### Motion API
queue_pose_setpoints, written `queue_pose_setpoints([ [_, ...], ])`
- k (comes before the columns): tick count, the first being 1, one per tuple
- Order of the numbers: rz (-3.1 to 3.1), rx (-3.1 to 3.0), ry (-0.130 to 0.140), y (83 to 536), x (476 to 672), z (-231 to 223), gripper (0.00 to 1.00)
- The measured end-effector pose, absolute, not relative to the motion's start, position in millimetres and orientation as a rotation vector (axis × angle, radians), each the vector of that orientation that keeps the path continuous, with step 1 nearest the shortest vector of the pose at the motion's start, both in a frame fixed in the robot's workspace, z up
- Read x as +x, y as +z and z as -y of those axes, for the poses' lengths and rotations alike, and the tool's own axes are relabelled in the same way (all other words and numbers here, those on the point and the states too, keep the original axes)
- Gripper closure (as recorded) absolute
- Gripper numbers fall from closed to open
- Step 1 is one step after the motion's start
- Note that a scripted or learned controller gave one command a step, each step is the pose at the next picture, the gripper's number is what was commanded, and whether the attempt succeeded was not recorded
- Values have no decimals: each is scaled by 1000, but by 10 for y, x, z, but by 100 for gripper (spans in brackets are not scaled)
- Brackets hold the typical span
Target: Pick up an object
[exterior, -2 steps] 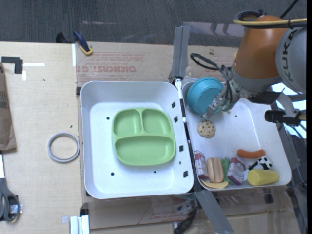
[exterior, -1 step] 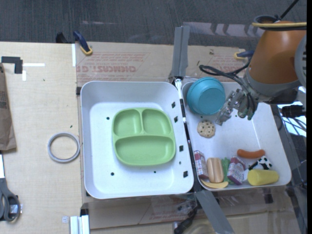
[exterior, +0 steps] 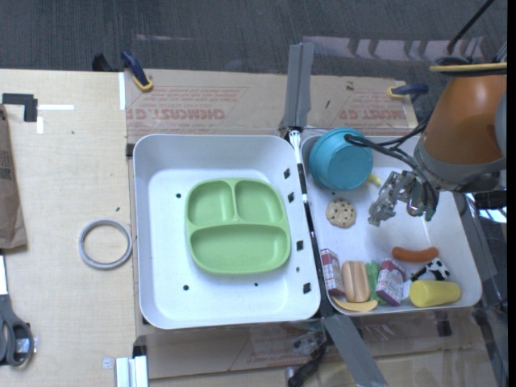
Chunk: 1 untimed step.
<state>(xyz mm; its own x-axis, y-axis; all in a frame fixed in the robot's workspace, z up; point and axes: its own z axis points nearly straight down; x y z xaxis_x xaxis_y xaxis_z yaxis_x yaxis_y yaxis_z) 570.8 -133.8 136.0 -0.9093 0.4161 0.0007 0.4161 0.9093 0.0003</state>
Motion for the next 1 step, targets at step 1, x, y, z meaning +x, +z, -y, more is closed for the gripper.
queue_pose_setpoints([
  [1, 3015, -885, -1, 900, 5984, 1482, 100],
])
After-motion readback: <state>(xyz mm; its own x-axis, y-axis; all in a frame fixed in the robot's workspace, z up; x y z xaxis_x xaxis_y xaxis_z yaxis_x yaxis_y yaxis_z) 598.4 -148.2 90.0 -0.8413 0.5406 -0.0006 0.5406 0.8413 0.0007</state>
